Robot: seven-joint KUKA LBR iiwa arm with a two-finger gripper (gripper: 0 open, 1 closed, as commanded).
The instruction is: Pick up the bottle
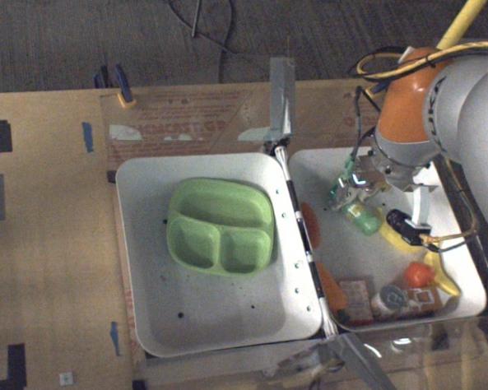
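A green divided plate [221, 226] is lying in the left bin [153, 319], toward its far right corner, on the brown surface [49, 243]. In the right bin [469, 300], a small green bottle [363, 218] is lying tilted near the far left corner, with the jaws [352, 185] hanging just over its top end, too cluttered to tell whether they are wide or narrow, or touching it. Further right, a yellow banana [434, 269] is lying along the right side, with an orange item [419, 273] and a round-capped container [392, 298] sitting at the near edge.
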